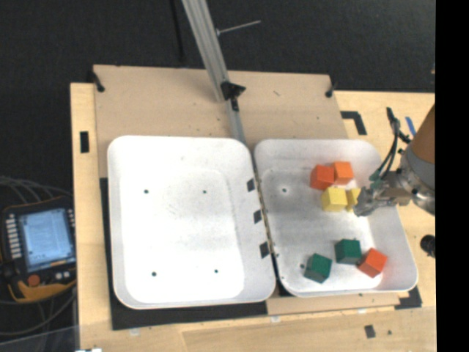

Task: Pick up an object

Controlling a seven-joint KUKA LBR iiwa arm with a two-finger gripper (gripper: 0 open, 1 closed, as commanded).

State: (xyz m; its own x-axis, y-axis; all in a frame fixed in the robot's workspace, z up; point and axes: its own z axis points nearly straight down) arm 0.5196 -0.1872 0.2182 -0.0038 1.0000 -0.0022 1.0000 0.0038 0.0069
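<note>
Hovered low in right bin [293, 160]: gripper [364, 205], fingers' state impossible to tell. Touched by yellow blocks [336, 198]; orange blocks [330, 174] just behind them; green blocks [347, 251] well apart.

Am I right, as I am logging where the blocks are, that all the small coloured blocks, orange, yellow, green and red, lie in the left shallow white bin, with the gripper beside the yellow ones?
Not quite: the camera view shows the blocks in the right shallow white bin, not the left. The orange blocks, yellow blocks, green blocks and red block all lie there, with the gripper beside the yellow ones.
</note>
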